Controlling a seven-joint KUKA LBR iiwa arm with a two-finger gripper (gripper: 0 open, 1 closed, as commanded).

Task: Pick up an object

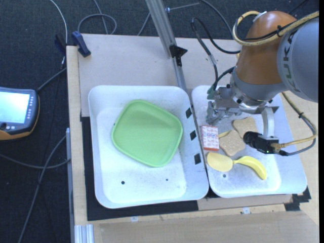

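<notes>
A handheld screen unit lies left of the bench (screen lit) — cables trail nearby.

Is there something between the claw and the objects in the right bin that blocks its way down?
Nothing visible does. The claw hangs over the right bin, near its left wall. The small red and white packet, the tan slice and the yellow spoon-like toy lie uncovered just below it in the picture.

the arm hides much of the right bin and part of a bread slice.
</notes>
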